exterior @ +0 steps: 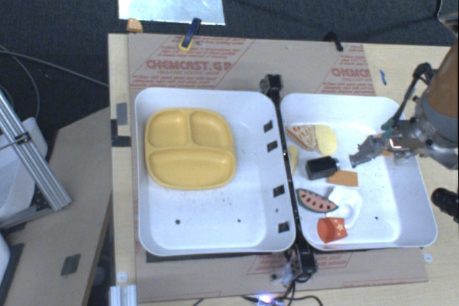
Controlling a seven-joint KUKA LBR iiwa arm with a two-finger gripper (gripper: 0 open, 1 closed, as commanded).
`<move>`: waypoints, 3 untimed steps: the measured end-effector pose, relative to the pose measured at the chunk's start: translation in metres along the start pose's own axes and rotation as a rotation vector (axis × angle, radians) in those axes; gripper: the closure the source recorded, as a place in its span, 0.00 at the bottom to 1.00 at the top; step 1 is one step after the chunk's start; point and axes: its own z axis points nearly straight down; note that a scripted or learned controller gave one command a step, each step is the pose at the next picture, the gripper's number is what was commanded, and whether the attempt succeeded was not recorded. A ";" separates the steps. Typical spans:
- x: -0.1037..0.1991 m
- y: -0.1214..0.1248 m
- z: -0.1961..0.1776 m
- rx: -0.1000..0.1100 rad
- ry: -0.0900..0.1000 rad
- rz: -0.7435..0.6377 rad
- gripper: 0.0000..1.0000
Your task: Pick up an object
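My gripper (361, 153) hangs over the middle of the right bin (401, 226), reaching in from the right, with nothing visible between its fingers. To its left lie several toy food pieces. A sandwich wedge (303, 135) and a pale yellow piece (327, 140) sit near the bin's upper left. A black block (322, 167) and an orange slab (345, 178) lie just left of and below the fingertips. A watermelon slice (316, 201), a white piece (346, 212) and a red piece (331, 229) sit toward the front.
The left bin (251, 226) holds a yellow divided plate (191, 147). A black hinge strip (284, 168) runs between the two bins. Both bins rest on a cardboard sheet (244, 61). A metal frame (29, 154) stands at the far left.
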 end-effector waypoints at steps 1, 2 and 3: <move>0.050 0.034 -0.047 -0.006 0.001 -0.008 0.00; 0.007 0.058 0.073 0.005 -0.001 0.004 0.00; 0.028 0.080 0.153 0.004 0.001 -0.002 0.00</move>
